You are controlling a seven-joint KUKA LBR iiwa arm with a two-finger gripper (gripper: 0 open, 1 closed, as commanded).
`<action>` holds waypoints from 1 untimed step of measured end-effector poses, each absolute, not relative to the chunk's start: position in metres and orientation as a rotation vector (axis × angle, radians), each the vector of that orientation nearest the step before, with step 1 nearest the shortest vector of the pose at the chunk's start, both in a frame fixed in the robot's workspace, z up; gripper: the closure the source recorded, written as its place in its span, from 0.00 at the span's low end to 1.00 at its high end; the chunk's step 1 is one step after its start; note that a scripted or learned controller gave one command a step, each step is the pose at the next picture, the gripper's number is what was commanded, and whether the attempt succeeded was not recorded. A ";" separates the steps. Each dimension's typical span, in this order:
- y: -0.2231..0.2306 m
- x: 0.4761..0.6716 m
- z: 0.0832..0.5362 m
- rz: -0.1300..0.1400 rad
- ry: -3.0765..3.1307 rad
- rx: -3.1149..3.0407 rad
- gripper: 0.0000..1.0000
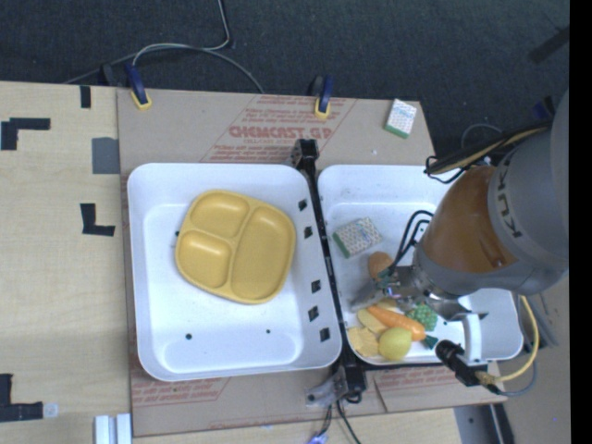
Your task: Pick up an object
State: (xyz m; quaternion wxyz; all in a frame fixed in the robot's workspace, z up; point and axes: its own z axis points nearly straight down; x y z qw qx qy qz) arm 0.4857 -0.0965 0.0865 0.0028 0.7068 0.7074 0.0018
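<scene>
My gripper [388,289] reaches down into the right bin [370,185], low over a heap of toy food at the bin's front. Right at its tip lie a brown round piece [378,265], an orange carrot [396,320] and a green piece [422,316]. A yellow-green lemon [395,343] and a pale yellow slice [366,340] lie just in front of them. A green-and-white checkered card [357,237] lies a little behind the gripper. The arm's orange band and wrist hide the bin's right half.
A yellow divided plate [235,245] lies in the left bin [153,276]. A small green-and-white box [401,117] sits on the cardboard behind the right bin. Two clamps [322,96] hold the board's far edge, and a black divider [319,239] runs between the bins.
</scene>
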 end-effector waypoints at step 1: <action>-0.101 0.541 0.087 0.004 2.220 2.218 0.00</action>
